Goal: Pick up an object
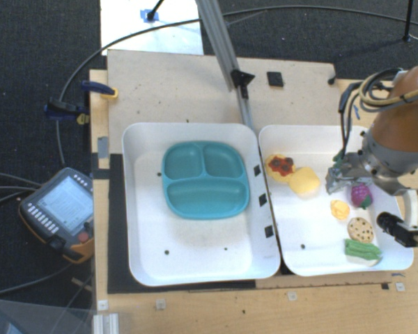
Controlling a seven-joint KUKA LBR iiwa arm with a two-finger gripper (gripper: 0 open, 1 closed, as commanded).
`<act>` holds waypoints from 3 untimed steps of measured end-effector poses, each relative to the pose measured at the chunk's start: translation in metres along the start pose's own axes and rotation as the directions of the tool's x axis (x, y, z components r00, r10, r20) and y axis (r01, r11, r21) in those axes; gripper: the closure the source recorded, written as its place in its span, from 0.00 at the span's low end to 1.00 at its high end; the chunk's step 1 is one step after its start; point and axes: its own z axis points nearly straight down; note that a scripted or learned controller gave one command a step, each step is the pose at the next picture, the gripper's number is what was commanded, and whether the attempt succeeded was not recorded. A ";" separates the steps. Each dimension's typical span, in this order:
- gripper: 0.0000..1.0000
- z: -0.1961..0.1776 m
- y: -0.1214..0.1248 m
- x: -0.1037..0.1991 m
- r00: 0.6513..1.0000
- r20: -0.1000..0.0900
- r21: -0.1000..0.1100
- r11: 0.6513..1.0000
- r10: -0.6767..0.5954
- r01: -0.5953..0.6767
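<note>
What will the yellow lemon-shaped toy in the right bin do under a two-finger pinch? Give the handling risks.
The yellow toy looks rounded and smooth, so it may squirt out of a pinch or roll if nudged. It looks like a small play-food piece, so probably light. It touches the red-and-yellow piece, which a push would likely shift too. The gripper is close to its right.

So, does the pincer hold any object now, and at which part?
It cannot be told: the pincer hangs beside the purple toy, with nothing visibly between its fingers.
</note>
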 end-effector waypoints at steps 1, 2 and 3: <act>1.00 -0.062 -0.005 -0.001 1.000 0.001 -0.003 1.000 0.000 0.000; 1.00 -0.097 -0.004 -0.001 1.000 0.000 0.000 1.000 0.000 0.000; 1.00 -0.078 -0.001 0.054 1.000 -0.002 0.004 1.000 -0.003 0.003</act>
